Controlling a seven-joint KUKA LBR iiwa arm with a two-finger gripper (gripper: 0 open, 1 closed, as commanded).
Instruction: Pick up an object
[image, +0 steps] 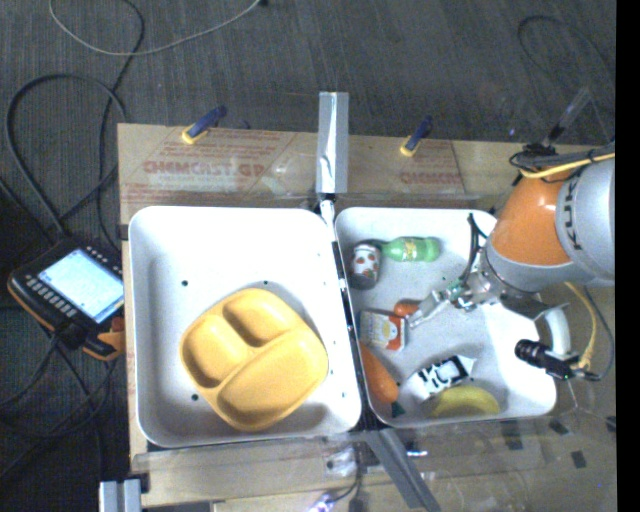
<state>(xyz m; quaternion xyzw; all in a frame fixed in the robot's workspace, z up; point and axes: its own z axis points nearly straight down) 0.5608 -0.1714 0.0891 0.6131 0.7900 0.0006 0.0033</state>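
Hovering low in the right bin (520, 395), the gripper (418, 314) sits right over a small orange-and-white packet (386, 328); can't tell what its tips are doing. Green bottle (413, 249) and little ball (366, 262) behind it, banana (464, 402) up front, yellow tray (255, 357) in the left bin (160, 250).

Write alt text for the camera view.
A grey and orange robot arm reaches from the right over the right white bin, its pincer low among a green bottle, small ball, carrot and banana. The left bin holds a yellow divided plate.
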